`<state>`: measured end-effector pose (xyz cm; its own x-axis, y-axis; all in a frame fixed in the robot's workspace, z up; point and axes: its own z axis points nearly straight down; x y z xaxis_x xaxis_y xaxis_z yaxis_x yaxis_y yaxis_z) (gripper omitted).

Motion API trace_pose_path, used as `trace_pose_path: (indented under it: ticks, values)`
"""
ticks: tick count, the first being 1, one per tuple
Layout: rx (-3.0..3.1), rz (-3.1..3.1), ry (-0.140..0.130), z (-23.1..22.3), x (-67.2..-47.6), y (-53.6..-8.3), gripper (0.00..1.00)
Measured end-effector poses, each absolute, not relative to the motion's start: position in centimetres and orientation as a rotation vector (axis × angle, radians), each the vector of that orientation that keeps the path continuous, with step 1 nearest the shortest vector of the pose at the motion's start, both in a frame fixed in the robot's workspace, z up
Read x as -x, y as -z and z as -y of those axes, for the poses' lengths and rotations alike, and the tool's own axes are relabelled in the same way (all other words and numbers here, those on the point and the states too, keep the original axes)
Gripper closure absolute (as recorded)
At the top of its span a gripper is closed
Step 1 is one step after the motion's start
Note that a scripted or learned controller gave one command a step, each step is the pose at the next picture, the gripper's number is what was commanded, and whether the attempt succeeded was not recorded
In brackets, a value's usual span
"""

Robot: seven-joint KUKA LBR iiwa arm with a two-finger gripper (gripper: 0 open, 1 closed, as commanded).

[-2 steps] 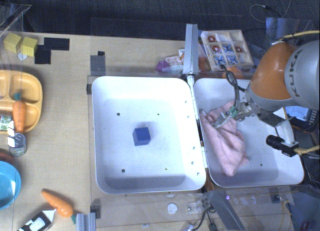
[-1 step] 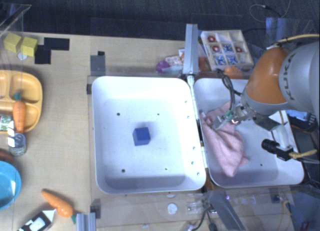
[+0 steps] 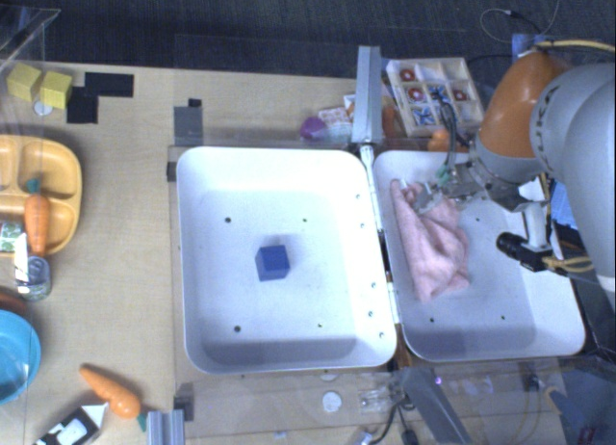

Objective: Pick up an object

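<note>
A crumpled pink cloth (image 3: 431,241) lies along the left side of the right bin (image 3: 510,327). My gripper (image 3: 445,189) is low over the cloth's upper end, reaching in from the right, and appears to touch the fabric there. A small blue cube (image 3: 273,261) sits alone near the middle of the left bin (image 3: 241,337), far from the gripper.
The arm's grey body and orange band (image 3: 515,111) cover the right bin's far right corner. Behind the bins lie a purple item (image 3: 313,127) and a box of small parts (image 3: 431,94). A yellow tray (image 3: 38,193) and two carrots (image 3: 114,393) are on the bench at left.
</note>
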<state>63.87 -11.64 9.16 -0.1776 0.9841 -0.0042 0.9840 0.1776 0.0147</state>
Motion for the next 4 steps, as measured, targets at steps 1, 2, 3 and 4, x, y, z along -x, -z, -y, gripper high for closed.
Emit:
trace_pose_path:
  ticks: [1,2,3,4]
  values:
    - [-1.992,-2.403,-0.021,11.4,-64.2,-10.5,1.00]
    - [-1.991,-2.404,-0.021,11.4,-64.2,-10.5,0.00]
    - [-1.712,-2.612,-0.015,8.9,-62.5,-9.3,0.00]
    - [-1.499,-2.738,-0.016,9.1,-62.7,-9.4,0.00]
